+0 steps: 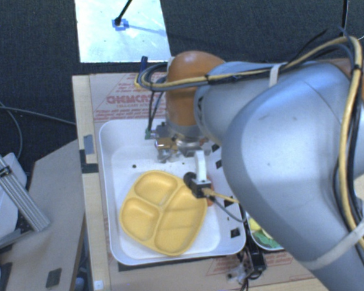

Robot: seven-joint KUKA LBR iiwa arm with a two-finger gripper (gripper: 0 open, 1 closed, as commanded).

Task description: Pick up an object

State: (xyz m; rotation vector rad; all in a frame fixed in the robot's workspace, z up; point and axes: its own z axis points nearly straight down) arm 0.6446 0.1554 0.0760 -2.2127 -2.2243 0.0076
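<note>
A yellow plate [162, 213] with three compartments lies in the near half of the left white bin [117, 152], tilted a little toward the bin's front right corner. My gripper [165, 148] hangs over the far part of that bin, just beyond the plate's far edge, under the orange wrist band [186, 73]. Nothing shows between the plate and the gripper. The big grey arm covers most of the right bin.
A green and yellow thing [264, 238] peeks out under the arm in the right bin. Both bins rest on a printed cardboard sheet [122, 96]. A silver panel [121, 26] lies at the back, and a metal rail [11, 185] stands at the left.
</note>
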